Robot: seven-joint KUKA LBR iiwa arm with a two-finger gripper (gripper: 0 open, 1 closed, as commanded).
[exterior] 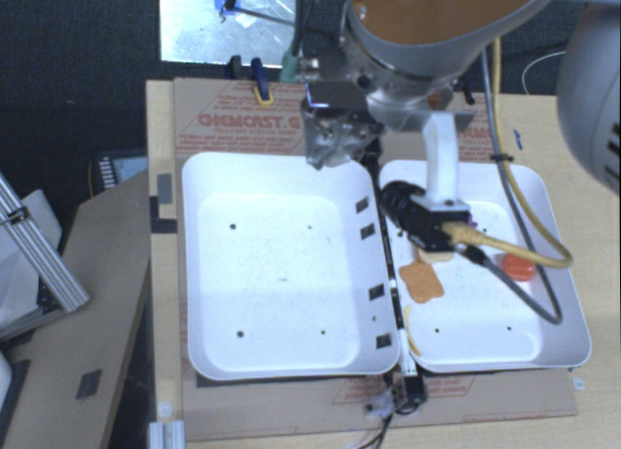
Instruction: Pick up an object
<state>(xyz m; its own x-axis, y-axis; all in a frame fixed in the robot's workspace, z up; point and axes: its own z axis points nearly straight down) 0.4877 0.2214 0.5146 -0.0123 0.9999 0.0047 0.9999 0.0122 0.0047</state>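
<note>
My gripper (333, 146) hangs over the far edge of the left white bin (199, 243), near the divide between the two bins. In the right white bin (558, 243) an orange-brown flat piece (423, 281) lies near its left wall. A small red-orange round object (517, 266) rests further right. A thin pale yellow strip (408, 329) lies along the left wall toward the front. All three objects sit well below and to the right of the gripper. I see nothing held in the gripper.
The arm's large grey and orange body (437, 11) fills the top of the view above the bins. A yellow cable (524, 214) loops over the right bin. Cardboard (243, 117) lies under both bins, with blue and yellow clamps (258, 79) at its far edge.
</note>
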